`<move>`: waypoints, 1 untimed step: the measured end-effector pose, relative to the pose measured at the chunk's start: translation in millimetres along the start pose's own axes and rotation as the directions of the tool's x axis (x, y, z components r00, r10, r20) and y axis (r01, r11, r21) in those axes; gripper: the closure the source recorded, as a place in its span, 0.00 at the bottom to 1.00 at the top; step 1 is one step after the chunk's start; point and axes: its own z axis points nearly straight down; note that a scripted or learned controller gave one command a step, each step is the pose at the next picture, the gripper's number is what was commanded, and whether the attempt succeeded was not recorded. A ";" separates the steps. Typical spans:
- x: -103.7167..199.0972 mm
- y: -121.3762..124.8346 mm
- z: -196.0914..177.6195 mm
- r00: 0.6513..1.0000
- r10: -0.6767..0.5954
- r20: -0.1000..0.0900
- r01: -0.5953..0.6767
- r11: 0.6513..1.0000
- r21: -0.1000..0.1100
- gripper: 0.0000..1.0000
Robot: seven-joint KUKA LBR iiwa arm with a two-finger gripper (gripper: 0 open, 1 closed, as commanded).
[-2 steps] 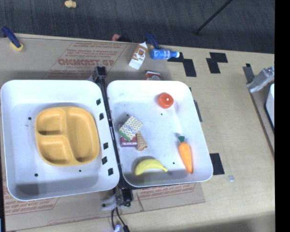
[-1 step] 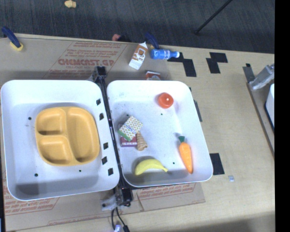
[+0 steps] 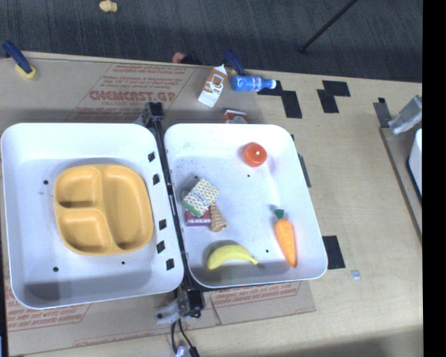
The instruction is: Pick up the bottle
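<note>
- Nearest on the desk is the edge of a cardboard sheet with red print; it lies under both bins.
- In the near part of the right bin a yellow banana lies flat, close to the near wall.
- Just right of the banana, an orange carrot lies along the right wall, with its green top toward the far side.
- The left bin holds a yellow divided plate, which sits flat about in the middle.
- Near the left wall of the right bin, in its middle, there is a small checkered packet. A brown cone-shaped thing is just beside it on the near side.
- In the far part of the right bin a red-orange round thing, like a tomato, stands alone, well apart from the packet and the carrot.
- Beyond the far rim of the right bin, a small red and white thing lies on the desk, just beside the rim.
- Farther still, the bottle lies on its side on the desk, outside both bins. It is blue, and its length goes left to right.
- Just left of the bottle there is a small white and orange carton, tilted.
- Black tape marks are on the desk to the right of the bottle.
- At the far left corner of the desk there is a blue and yellow clamp.
- Whether the claw is wide or narrow, I cannot tell.
</note>
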 end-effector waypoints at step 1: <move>-0.2 0.7 -11.0 1.000 -0.004 0.003 0.004 1.000 -0.001 1.00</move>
